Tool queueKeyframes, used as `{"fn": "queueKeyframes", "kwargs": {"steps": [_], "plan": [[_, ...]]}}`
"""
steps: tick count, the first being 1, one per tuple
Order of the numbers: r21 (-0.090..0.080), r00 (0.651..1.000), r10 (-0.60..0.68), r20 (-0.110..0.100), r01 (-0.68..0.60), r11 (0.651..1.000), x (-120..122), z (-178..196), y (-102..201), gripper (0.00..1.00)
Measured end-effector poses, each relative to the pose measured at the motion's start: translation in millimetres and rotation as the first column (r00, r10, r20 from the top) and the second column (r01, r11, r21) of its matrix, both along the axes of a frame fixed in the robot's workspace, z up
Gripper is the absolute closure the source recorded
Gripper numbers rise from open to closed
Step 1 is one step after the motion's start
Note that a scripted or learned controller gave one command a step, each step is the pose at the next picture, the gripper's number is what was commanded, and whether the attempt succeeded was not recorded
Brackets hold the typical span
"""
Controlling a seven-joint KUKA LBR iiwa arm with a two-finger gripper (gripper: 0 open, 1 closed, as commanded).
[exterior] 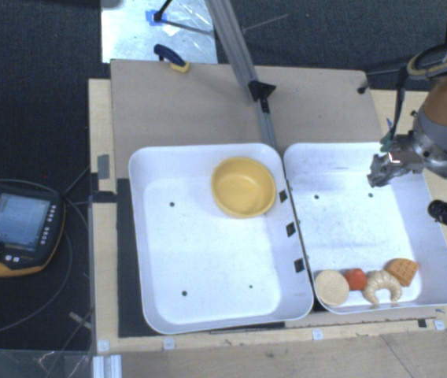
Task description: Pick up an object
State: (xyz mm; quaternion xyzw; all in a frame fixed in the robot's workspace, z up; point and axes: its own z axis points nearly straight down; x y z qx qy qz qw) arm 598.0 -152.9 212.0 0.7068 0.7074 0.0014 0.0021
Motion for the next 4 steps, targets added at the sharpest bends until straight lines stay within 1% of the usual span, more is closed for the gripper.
{"fn": "queueKeyframes", "kwargs": {"steps": [1,2,3,4], "plan": [[0.0,1.0,0.0,0.0,0.0,1.0,1,49,0,1.0],[0.002,1.0,0.004,-0.004,-0.004,1.0,25,45,50,1.0],[0.002,1.0,0.004,-0.005,-0.004,1.0,34,29,99,1.0],[0.002,1.0,0.004,-0.004,-0.004,1.0,45,26,161,1.0]]}}
